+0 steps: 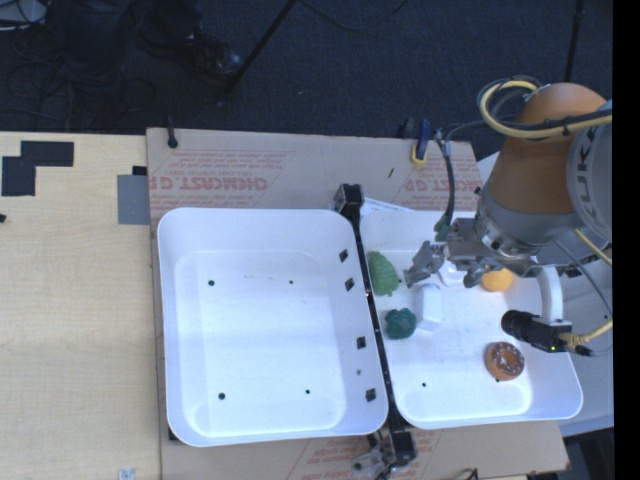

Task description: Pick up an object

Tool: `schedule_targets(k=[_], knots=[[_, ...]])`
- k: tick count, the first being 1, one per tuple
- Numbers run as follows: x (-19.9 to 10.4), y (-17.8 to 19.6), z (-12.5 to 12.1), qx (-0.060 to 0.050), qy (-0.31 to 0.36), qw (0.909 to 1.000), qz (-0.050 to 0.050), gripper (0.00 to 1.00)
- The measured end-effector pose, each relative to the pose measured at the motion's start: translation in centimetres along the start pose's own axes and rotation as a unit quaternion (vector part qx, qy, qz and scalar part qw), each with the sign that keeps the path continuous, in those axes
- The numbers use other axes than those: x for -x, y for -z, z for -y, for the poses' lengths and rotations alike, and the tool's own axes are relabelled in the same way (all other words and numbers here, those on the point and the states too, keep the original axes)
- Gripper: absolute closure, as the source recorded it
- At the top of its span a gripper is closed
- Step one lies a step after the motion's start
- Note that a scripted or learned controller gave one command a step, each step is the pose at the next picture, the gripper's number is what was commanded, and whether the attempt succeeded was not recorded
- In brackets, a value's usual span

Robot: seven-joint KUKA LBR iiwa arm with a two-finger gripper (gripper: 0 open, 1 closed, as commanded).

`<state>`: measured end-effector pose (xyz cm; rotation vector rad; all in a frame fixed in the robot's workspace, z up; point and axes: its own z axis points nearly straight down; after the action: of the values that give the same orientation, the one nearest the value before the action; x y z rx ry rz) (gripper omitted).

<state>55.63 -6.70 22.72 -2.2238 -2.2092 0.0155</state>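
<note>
In the right bin [560, 400], gripper [428, 264] fingers spread, above a smooth white block [431, 304] lying twelve-to-six; lumpy green toy [382, 272] at nine o'clock.

Two shallow white bins sit side by side: the left bin [200, 268] and the right bin [470, 408]. Five loose things lie in the right bin. Two of them are green: one light green piece [382, 272] and one darker green lump [400, 323]. There is one small white block [431, 304], one yellow-orange ball [495, 280] and one round brown doughnut-like piece [505, 361]. One sheet of cardboard [260, 173] lies under both bins. One arm with one gripper [428, 261] reaches over the right bin.
</note>
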Motion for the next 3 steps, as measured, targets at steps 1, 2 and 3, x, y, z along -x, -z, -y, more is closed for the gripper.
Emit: schedule_targets(k=[1, 2, 3], knots=[[0.9, -4.3, -3.4, 0.003, 0.003, 1.0000, -0.001, 0.00], [8.8, -14.3, -5.0, 0.005, 0.001, 1.0000, -0.001, 0.00], [14.7, -13.8, -8.9, 0.007, 0.003, 1.0000, 0.000, 0.00]])
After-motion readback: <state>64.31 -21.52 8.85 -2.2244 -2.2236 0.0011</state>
